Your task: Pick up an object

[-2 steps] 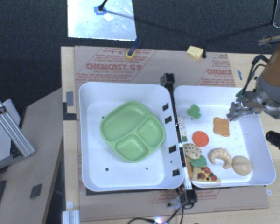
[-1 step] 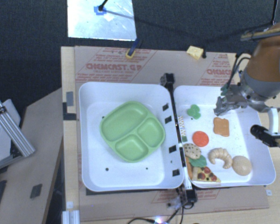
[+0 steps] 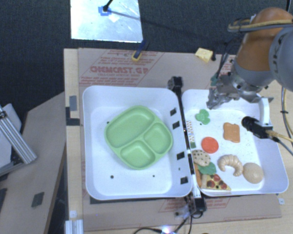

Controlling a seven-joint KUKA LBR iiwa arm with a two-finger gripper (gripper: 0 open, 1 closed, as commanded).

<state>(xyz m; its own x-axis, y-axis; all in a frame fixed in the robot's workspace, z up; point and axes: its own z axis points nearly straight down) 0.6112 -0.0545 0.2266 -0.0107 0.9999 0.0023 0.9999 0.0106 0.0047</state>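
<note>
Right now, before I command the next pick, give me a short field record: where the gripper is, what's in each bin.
gripper: above the right bin's far left corner, just beyond the green piece
left bin: green divided plate
right bin: toy foods: green piece, toast, tomato slice, cookie, croissant, egg, pizza slice
held: nothing visible

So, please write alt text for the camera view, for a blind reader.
The arm's pincer hangs over the right bin, above a small green toy food among others. The left bin holds a green divided plate.
</note>
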